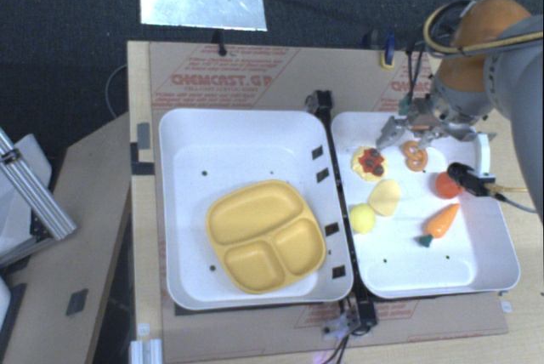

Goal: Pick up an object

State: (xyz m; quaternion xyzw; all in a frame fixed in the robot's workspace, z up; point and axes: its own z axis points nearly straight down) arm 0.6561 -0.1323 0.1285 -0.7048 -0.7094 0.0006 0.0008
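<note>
My gripper (411, 133) hangs spread apart over the small orange pretzel (415, 156) near the right bin's (493, 269) far edge.

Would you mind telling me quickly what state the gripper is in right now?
Gripper: over the far end of the right bin, just above the pretzel; open or closed cannot be told, and nothing is seen held.

Even bright overhead light, soft shadows, slight blur, low res.
</note>
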